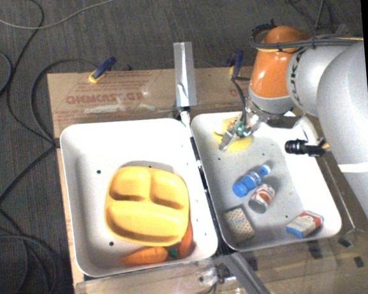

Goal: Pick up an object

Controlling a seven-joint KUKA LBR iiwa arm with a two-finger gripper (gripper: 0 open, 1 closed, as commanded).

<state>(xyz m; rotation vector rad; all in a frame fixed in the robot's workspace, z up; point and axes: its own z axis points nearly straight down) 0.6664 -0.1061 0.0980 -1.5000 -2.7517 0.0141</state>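
Arm (332, 79) reaches in from right, wrist bent down, orange band uppermost.

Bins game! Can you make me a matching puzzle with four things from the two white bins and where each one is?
Things:
1. yellow divided tray
2. carrot
3. blue bottle
4. red and blue box

Places:
A. near corner of the right bin, on the arm's side
B. middle of the right bin, beside a small red and white can
C. middle of the left bin, upside down
D. near edge of the left bin, partly under the tray

Pairs: 1-C, 2-D, 3-B, 4-A
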